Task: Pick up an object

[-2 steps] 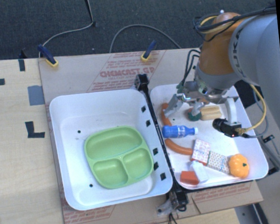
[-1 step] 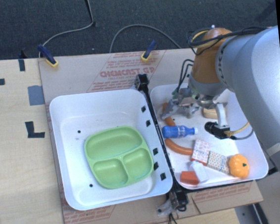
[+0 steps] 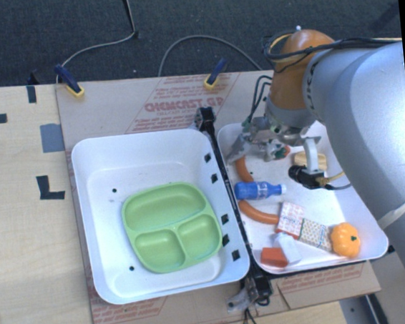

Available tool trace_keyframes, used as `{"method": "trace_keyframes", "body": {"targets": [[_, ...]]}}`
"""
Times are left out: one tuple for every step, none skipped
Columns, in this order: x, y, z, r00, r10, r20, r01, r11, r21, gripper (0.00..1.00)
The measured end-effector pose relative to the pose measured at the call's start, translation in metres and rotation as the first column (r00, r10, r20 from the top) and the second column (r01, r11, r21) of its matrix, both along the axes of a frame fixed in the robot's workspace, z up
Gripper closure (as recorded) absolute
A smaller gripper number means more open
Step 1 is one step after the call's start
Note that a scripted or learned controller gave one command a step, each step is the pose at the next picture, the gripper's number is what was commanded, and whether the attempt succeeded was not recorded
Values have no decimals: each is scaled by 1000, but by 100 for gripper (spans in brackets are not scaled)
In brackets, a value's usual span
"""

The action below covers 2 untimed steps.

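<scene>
Gripper [image 3: 263, 138]: low at right bin's [image 3: 363, 249] twelve o'clock, probably positioned to grasp; fingers' state cannot be told (wrist hides them). Candidate: blue bottle [image 3: 257, 190], at gripper's six o'clock, lying flat.

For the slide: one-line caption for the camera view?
Claw low over right bin of small items, near blue bottle; green tray in left bin.

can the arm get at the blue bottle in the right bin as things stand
Probably yes. The blue bottle lies on its side in the right bin with nothing on top of it, just below the end effector. The orange sausages close beside it could crowd a grasp.
</scene>
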State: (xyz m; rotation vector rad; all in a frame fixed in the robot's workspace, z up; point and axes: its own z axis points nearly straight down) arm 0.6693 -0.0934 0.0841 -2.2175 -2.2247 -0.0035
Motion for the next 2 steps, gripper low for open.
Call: {"method": "trace_keyframes", "body": {"targets": [[0, -2, 0, 1000, 1, 0, -1, 1000, 1, 0], [0, -1, 8, 1000, 3, -2, -3, 1000, 0, 100]]}}
